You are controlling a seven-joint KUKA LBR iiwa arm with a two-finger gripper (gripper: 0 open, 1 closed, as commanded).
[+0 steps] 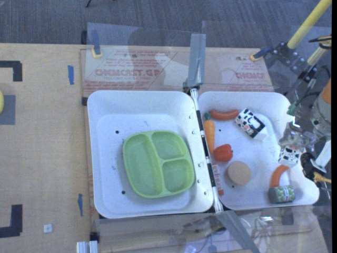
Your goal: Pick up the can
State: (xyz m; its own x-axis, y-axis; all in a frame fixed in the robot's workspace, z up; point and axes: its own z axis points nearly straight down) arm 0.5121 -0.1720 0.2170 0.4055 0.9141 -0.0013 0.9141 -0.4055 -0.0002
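Lying: stubby cylindrical can

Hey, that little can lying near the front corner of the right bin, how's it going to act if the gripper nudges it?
The can lies on its side, so it would probably roll. It looks small, likely light. The sausage beside it may block rolling that way.

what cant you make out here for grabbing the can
- Claw: in the camera view, grey parts blur against the white right bin; finger state unreadable.
- Small green-labelled can: too small to read the label; lying or tilted, unclear which.
- Arm: cut off by the right edge.
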